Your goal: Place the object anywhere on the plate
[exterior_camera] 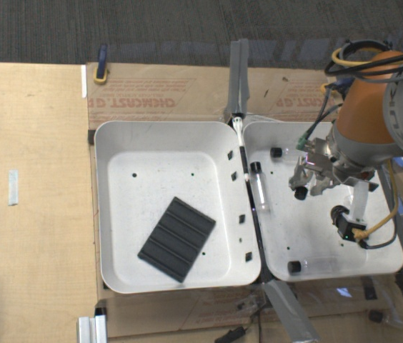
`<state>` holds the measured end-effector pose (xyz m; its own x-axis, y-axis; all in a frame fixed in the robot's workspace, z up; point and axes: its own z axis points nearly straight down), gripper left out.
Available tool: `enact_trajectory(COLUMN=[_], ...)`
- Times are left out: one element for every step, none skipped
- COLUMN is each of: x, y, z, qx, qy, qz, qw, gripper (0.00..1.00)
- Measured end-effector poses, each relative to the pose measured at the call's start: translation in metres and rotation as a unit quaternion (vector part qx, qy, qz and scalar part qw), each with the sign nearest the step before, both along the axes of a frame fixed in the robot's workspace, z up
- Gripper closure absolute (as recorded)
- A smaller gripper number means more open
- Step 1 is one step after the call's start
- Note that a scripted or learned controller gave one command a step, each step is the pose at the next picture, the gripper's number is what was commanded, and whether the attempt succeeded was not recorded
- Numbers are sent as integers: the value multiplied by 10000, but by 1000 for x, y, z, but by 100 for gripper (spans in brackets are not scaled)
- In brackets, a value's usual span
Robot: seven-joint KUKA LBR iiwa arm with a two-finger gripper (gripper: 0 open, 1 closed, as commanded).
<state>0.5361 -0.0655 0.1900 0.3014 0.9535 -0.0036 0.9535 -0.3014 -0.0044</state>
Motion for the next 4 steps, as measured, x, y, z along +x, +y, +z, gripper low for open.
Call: enact_trajectory(x=[68,2,29,-59], y=[61,124,172,193], z=[0,0,144,82], qx=[-2,4,2,8], qy=[-3,4,-7,0], qz=[20,662,1974,2731], qw=[10000,9978,9803,9620], gripper=[100,100,100,100])
